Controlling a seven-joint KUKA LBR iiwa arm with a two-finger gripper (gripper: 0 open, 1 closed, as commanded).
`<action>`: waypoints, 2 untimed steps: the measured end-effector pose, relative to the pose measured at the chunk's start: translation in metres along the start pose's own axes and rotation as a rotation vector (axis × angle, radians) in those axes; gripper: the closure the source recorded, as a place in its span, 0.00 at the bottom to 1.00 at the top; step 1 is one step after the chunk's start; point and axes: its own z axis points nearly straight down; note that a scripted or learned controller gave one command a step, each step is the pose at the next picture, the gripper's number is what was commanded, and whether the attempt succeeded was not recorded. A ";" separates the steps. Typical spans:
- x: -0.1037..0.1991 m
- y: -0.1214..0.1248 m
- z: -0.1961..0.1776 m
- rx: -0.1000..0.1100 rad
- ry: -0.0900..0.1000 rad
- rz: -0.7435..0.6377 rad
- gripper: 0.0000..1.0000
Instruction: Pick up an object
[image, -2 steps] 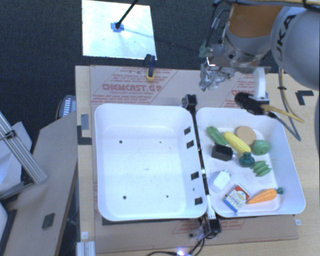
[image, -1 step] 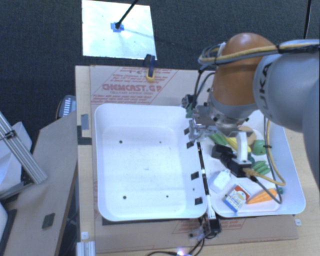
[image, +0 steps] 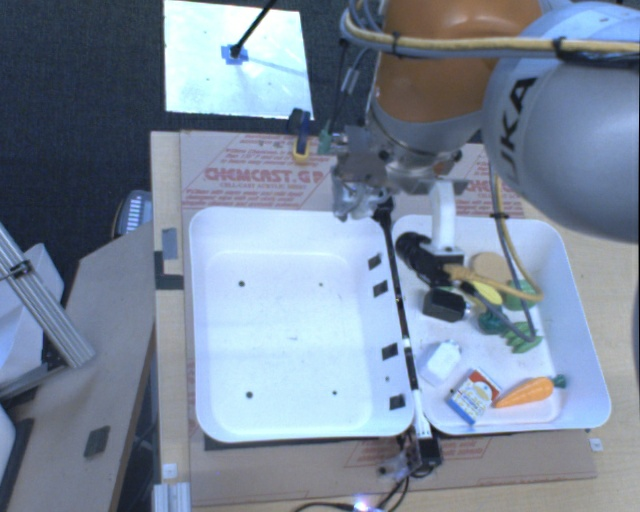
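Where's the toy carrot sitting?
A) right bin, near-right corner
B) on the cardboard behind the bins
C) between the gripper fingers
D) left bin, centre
A: the toy carrot lies on the floor of the right bin, down at its near-right corner, just right of the small colourful box.

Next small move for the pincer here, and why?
Probably shift the pincer toward the view's right and nearer edge, over the right bin, before lowering. It hangs at the far rim by the divider, above no object, while the things all lie in that bin. The white block looks the easiest target: it sits apart from the crowded pile.
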 end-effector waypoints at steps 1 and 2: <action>0.029 -0.045 0.121 0.027 -0.006 0.005 1.00; 0.085 -0.053 -0.048 -0.002 0.005 0.002 1.00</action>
